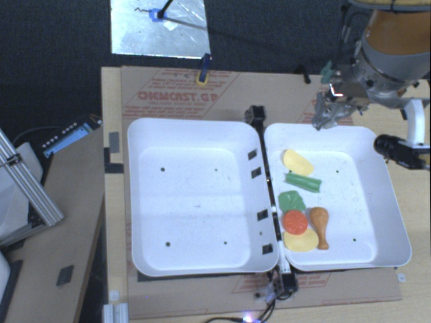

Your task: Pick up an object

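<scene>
My gripper [328,118] hangs over the back rim of the right bin [377,180], near its far edge, with nothing seen between its fingers. Along the right bin's left side lie several toy foods: a pale yellow piece [297,161], a green bean-like strip [303,182], a green leafy piece [291,200], a red tomato [295,222], a flat yellow piece [301,241] and a brown drumstick [320,226]. All of these sit in front of and below the gripper, apart from it.
The left bin [155,147] sits beside the right one, joined by a black clipped divider [262,173]. A shiny metal sheet [160,19] lies at the back. Cardboard [175,93] underlies both bins. A grey rail [23,180] stands at far left.
</scene>
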Motion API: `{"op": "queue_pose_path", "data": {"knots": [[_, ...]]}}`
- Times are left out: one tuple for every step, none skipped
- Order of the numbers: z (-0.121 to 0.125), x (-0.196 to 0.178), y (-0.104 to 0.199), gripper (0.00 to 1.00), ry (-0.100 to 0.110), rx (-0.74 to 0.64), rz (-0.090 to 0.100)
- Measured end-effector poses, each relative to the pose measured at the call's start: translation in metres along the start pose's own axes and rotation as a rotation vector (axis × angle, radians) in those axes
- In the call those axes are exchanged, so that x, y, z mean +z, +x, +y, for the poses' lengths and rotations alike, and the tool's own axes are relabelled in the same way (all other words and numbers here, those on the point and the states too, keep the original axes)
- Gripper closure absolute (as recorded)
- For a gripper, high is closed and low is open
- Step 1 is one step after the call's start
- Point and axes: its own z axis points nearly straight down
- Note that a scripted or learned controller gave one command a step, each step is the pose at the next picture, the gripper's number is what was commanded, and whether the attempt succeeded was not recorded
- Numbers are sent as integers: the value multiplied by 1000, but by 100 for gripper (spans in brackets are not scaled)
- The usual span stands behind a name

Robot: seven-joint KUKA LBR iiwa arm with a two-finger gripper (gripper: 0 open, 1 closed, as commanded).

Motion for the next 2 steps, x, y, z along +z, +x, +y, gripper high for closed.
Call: {"op": "queue_pose_path", "data": {"knots": [[-18, -132, -5, 100, -29, 4, -2], [-83, -110, -112, 100, -13, 20, -4]]}}
